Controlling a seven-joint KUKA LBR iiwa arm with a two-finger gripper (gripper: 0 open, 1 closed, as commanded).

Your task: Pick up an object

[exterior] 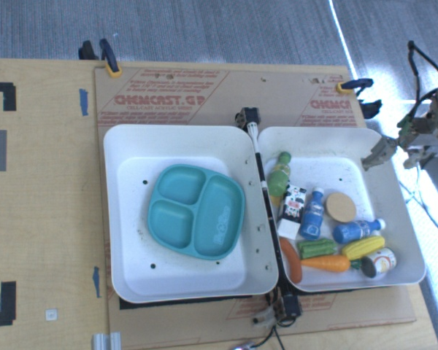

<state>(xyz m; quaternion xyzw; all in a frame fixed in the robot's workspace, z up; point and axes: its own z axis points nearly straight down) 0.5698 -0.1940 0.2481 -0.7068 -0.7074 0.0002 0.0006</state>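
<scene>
Nearest to us in the right white bin lie a long orange toy carrot and a yellow toy corn cob, touching each other. A bit farther back is a flat round tan disc, a little apart from the others. In the left white bin sits a blue-green plastic plate with three parts. Farthest back, the grey gripper hangs over the right bin's far right rim. We cannot tell if it is open or closed. We think we should go for the tan disc, since it is close by and less crowded, and we should come straight down on it.
</scene>
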